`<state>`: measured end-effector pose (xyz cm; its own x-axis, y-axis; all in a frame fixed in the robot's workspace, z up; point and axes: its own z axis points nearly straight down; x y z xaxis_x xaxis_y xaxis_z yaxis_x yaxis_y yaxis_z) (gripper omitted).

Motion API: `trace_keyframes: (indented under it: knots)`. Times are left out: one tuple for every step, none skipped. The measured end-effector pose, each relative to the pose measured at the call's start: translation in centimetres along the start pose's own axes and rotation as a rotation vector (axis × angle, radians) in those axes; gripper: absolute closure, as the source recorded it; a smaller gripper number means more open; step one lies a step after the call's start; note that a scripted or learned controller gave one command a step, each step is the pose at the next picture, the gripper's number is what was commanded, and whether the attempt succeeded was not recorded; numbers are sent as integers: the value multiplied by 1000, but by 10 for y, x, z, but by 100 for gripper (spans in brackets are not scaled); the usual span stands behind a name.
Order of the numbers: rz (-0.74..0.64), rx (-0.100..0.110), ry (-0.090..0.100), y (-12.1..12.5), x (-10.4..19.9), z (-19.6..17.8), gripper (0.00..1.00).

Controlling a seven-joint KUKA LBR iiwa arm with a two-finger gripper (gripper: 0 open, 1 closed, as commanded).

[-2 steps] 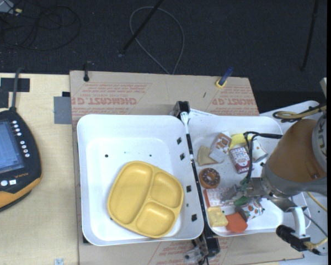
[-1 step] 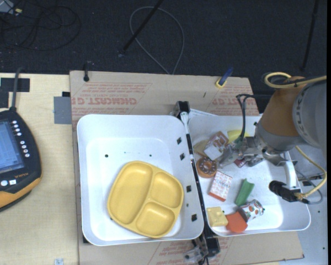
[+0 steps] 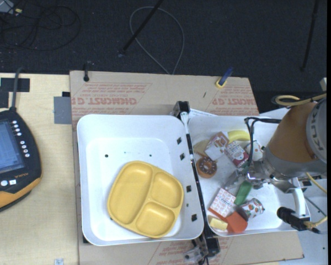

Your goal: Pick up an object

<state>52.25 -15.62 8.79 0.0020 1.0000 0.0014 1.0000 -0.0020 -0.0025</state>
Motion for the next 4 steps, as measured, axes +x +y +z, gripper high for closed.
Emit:
trace_keyframes:
  knots:
    - [-1,-4,-1,-35,8,0,0]
    - [-1,-6,-3,-46,28,0,0]
    - [3,-1,3,-46,28,-10,100]
    - [5,-1,3,-46,28,-10,0]
